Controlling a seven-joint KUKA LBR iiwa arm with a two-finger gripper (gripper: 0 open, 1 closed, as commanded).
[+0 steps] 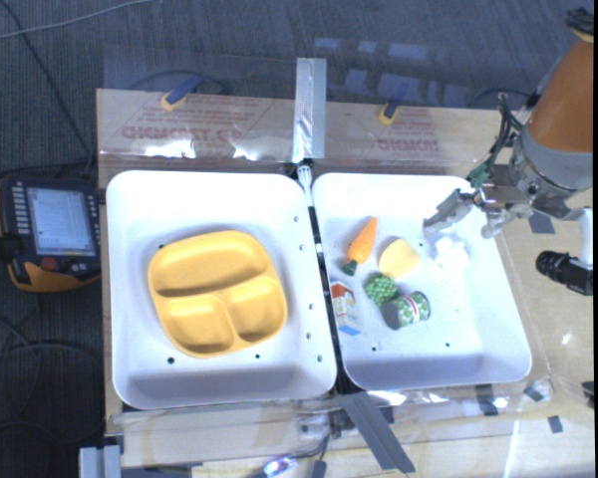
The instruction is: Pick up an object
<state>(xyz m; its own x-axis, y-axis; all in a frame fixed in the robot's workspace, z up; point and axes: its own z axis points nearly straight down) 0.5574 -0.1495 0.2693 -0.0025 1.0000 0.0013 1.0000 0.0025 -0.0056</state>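
Note:
My gripper [468, 219] hangs over the far right corner of the right bin [478, 352]. It is open, and only the white bin floor shows between its fingers. Left of it and nearer the front lie the small items: an orange carrot [362, 239], a pale yellow block [399, 258], a green knobbly piece [381, 289], a small can on its side [407, 309], and a small printed packet [345, 307] by the bin's left wall. The yellow block is the closest to the gripper, a short way to the left of its left finger.
The left bin [130, 366] holds a yellow divided tray [217, 290]. A ridge [319, 267] separates the two bins. A teach pendant [45, 229] lies on the floor to the left of the bench. A black fitting [568, 270] sits just right of the right bin.

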